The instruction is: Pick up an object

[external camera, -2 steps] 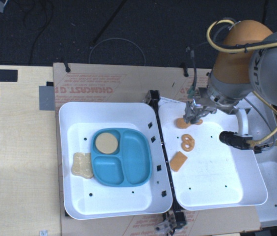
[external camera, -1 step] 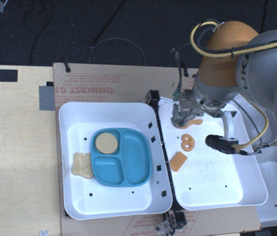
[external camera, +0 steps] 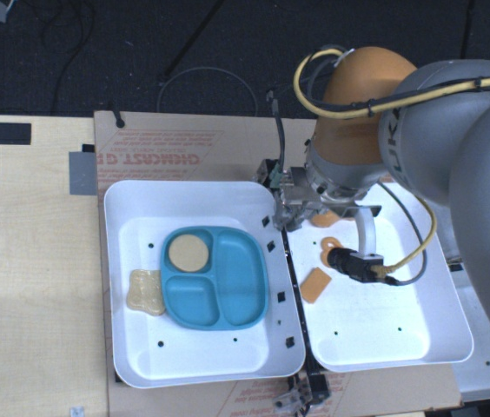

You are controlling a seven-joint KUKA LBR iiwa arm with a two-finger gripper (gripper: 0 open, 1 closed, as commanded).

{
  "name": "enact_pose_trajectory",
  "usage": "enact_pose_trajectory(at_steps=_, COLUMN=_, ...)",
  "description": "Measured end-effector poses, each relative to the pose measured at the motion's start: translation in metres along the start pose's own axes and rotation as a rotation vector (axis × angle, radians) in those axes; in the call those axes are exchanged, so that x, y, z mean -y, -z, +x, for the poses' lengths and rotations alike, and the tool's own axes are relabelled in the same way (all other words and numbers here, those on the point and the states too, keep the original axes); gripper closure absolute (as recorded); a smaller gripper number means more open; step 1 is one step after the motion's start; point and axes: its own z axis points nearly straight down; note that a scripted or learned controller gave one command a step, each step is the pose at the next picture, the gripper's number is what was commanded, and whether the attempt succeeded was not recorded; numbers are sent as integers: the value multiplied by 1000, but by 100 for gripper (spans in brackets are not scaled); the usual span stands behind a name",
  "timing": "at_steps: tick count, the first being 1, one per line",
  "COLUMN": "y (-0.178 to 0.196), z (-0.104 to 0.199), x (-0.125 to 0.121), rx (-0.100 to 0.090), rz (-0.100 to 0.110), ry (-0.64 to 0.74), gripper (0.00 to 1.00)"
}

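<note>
While the gripper [external camera: 301, 200] hung over the upper left corner of the right bin [external camera: 419, 337], by the wall between the two bins, the orange pieces lay just below and to its right: an orange block [external camera: 314, 284], flat and oblong, near frame centre, a curled orange piece [external camera: 329, 248] above it, and another orange bit [external camera: 324, 220] partly under the wrist. Couldn't tell open or shut; the wrist hid it. Left bin [external camera: 132, 207] held a blue tray [external camera: 236, 285], smooth plastic w/ three compartments, a round tan disc [external camera: 188, 252] in its upper left compartment, a pale spongy piece [external camera: 145, 291] touching its left edge. Arm came in from upper right, bent down steeply, orange band [external camera: 358, 102] bulging above the wrist.
</note>
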Motion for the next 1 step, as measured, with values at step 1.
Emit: enact_pose_trajectory(at_steps=1, y=-9, z=46, x=8, rx=0, rz=0, ry=-1, gripper=100)
